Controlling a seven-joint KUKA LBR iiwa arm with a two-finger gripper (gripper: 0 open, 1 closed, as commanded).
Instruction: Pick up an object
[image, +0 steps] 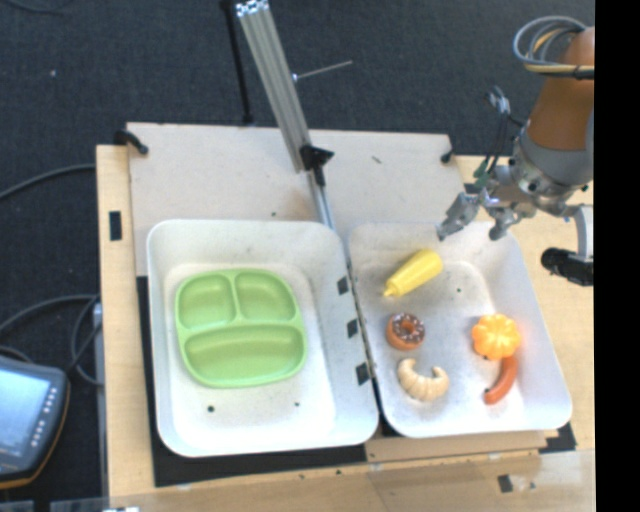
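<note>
Up near the far right corner of the right bin (540, 300), the fingers (455, 217) are spread apart with nothing between them, hanging over the bin's back rim. The gripper (478, 218) sits below a grey wrist, and the arm (560, 110) with its orange band rises toward the upper right. Just beside and in front of the fingers lies a yellow corn cob (412, 272), tilted, its thicker end toward the gripper. Nearer the front of that bin sit a brown doughnut (406, 330) and, just in front of it, a pale croissant (422, 380). Toward the right side of the bin is an orange pumpkin (496, 336), with a red chilli (502, 381) touching its front edge and curving down. The left bin (250, 420) lies edge to edge with the right one and holds a green divided plate (240, 326) with three compartments. Both bins rest on the table (220, 175), and a slanted metal rail (282, 85) crosses above its back edge.
</note>
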